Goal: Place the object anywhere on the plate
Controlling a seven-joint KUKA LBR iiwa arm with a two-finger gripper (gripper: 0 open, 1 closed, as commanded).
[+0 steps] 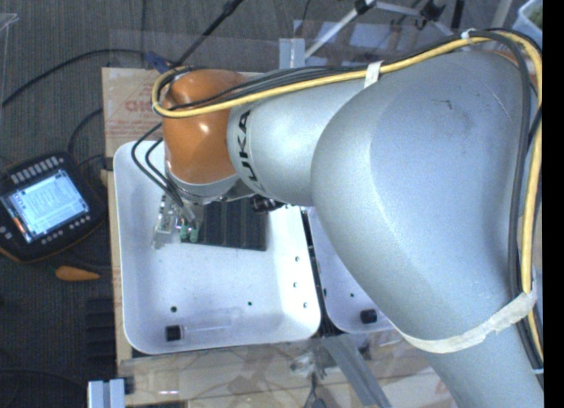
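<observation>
Grey arm (397, 195) reached over the left white bin (211, 309), tool (172, 226) lowered near a dark object (231, 224), finger state cannot be told, pendant (44, 205) lying left of the tabletop.

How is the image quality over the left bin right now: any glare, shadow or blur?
Camera view: the big grey arm is close to the lens and soft-edged; it shades part of the shallow white left bin; the claw looks blurred; mild sheen on the orange wrist band; bin floor evenly lit.
</observation>
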